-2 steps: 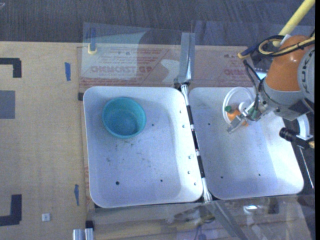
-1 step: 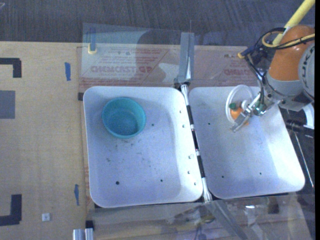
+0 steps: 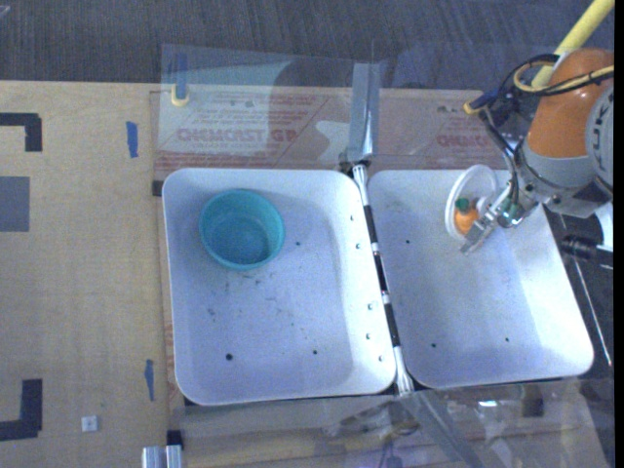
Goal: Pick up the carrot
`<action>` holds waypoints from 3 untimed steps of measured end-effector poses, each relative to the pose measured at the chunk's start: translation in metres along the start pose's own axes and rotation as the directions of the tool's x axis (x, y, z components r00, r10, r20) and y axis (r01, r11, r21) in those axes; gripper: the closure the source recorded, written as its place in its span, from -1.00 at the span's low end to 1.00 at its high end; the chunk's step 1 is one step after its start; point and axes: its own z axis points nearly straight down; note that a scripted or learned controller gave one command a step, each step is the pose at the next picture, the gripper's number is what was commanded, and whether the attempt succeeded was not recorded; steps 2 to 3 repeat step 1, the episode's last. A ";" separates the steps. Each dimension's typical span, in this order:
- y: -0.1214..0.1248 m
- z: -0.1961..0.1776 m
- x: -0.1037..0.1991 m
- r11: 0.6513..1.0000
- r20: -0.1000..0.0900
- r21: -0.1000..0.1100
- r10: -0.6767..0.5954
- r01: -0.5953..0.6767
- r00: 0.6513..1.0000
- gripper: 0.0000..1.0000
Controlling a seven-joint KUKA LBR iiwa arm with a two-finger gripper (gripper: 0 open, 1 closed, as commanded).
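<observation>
Nearest: two shallow white plastic bins, left bin (image 3: 263,359) and right bin (image 3: 507,349), smooth, speckled, round-cornered. One round teal bowl (image 3: 242,227) in the left. One white bowl (image 3: 471,206) in the right, one orange carrot (image 3: 466,216) inside. Gripper (image 3: 485,230) of metal just beside carrot; jaw state unclear.

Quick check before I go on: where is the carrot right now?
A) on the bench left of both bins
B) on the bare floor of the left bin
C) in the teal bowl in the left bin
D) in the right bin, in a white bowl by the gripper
D: the carrot shows as an orange patch inside the white bowl in the right bin, right beside the gripper.
</observation>
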 end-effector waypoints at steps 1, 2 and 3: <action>0.017 -0.084 0.050 0.974 0.047 -0.090 0.213 -0.209 0.976 1.00; 0.017 -0.084 0.050 0.974 0.047 -0.090 0.213 -0.209 0.976 1.00; 0.017 -0.084 0.050 0.974 0.047 -0.090 0.213 -0.209 0.976 1.00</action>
